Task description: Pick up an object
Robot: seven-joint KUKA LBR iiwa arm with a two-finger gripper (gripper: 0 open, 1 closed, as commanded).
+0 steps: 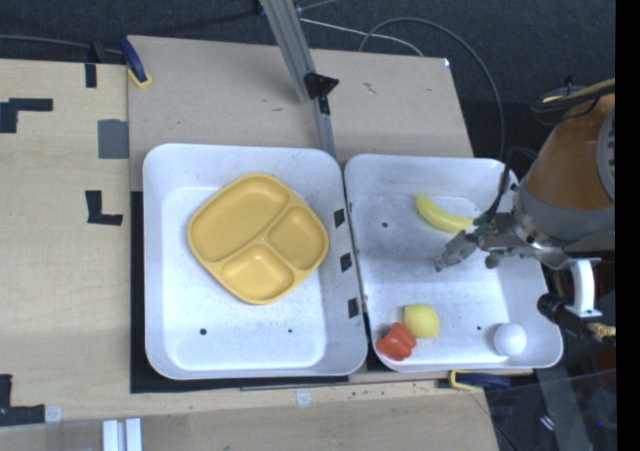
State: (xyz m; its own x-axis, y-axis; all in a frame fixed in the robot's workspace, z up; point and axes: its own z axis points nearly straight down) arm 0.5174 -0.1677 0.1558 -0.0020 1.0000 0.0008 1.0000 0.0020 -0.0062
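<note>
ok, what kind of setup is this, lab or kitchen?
Most likely a robot grasping lab bench: two white bins side by side on a plywood table, toy items like a banana and yellow divided plate, and a KUKA arm reaching in.

Relative to the right bin (380, 179): banana (443, 213) inside at back, lemon (422, 320), tomato (397, 341), ball (510, 339) along front; plate (258, 237) leftward.

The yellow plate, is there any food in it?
Empty. All three sections of the yellow plate show bare yellow in the left bin.
</note>
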